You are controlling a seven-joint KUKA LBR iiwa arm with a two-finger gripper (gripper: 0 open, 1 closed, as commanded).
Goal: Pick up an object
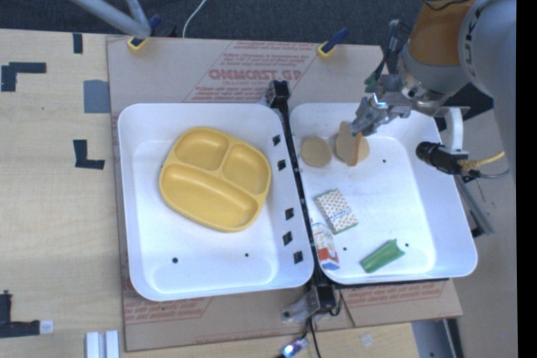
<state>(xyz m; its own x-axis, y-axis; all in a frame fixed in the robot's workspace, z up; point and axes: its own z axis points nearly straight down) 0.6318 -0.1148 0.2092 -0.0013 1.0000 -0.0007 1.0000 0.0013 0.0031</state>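
So you're somewhere in the middle of the pick, I'd say, not at the end of it; the gripper (367, 120) is down low in the right bin (436, 205), at its far side, and the tan disc (352, 146) standing on edge sits right under the fingertips, touching or as good as touching. Whether it's actually pinched I honestly can't tell; the tips blur into the top edge of the disc and I can't tell if the pincer is open or closed, so don't count it as grabbed yet. My guess is what's left is the close (if it hasn't happened) and the whole lift.

Where stuff is: that upright disc is in the far-left part of the right bin; a second round tan piece (316, 152) lies flat just beside it, toward the divider, so you've got a neighbour close enough to get nudged. The small patterned box (336, 210), the red-and-white packet (324, 246) by the divider and the green piece (382, 256) at the near side are all well apart from the pincer. The yellow tray (216, 178) sits alone in the left bin (143, 180); nothing going on over there.
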